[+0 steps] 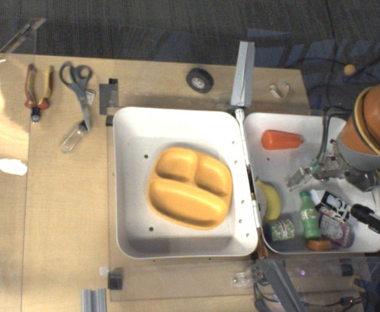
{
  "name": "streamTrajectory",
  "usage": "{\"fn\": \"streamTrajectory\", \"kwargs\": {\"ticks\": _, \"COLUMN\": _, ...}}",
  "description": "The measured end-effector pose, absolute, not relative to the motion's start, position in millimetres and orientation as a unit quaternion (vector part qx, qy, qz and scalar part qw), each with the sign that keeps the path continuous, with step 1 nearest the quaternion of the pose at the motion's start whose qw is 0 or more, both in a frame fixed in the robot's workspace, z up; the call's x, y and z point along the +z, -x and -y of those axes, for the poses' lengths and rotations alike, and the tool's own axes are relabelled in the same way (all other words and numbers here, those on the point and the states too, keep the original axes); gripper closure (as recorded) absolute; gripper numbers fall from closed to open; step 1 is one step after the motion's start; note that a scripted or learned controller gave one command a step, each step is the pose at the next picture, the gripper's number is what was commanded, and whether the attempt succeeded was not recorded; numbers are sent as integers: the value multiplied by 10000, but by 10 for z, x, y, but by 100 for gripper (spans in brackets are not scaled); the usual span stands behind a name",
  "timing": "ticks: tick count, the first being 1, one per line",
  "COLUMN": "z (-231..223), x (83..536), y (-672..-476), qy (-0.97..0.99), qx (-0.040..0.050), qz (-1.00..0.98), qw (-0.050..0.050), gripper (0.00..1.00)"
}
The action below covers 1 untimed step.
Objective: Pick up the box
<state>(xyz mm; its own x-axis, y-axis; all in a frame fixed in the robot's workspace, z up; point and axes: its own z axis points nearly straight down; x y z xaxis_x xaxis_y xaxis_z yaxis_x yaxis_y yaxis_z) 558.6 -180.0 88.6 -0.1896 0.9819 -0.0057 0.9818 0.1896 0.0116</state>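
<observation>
One small black-and-white box (336,206) low in the right bin (287,123), just right of the green bottle (310,216), long axis slanting. Hand (314,171) just up-left of it, over the bin; opening and grasp: cannot tell.

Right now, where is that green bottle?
In the camera view, the green bottle stands in the right bin, near its front edge, between a small can and a black-and-white box.
</observation>
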Motion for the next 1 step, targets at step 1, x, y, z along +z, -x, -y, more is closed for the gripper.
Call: {"fn": "streamTrajectory", "kwargs": {"ticks": 1, "z": 1993, "x": 873, "y": -6032, "qy": -6268, "qx": 17, "qz": -7791, "qw": 44, "gripper": 0}}
